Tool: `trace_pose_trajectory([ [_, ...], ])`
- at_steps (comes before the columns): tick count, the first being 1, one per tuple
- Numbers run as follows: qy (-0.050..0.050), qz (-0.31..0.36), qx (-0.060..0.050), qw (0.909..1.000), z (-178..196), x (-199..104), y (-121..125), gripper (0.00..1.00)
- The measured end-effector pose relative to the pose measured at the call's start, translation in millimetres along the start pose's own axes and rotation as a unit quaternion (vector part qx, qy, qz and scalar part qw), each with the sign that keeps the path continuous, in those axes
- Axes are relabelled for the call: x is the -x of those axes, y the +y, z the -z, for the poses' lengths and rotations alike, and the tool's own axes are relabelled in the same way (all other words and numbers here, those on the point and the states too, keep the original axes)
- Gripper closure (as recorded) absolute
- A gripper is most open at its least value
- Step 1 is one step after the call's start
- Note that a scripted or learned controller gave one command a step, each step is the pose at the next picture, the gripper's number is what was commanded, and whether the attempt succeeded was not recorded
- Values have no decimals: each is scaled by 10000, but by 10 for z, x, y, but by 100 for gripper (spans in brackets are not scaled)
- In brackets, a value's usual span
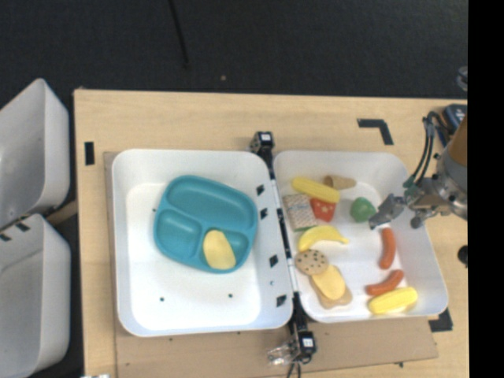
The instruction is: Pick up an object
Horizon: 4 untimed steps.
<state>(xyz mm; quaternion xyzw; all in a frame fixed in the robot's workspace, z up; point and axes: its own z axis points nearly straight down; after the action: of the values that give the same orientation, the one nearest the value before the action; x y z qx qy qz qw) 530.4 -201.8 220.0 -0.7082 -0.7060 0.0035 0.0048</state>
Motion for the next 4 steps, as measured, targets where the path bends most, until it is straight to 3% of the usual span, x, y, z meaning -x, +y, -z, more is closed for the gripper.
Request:
trace_pose_trajectory([
  [1,-15,20,61,10000,70,-5,27,0],
  [3,-9,-6,42,10000,-1023,-17,27,0],
  [4,-17,-10,57,10000,-1195,-7,32,0],
])
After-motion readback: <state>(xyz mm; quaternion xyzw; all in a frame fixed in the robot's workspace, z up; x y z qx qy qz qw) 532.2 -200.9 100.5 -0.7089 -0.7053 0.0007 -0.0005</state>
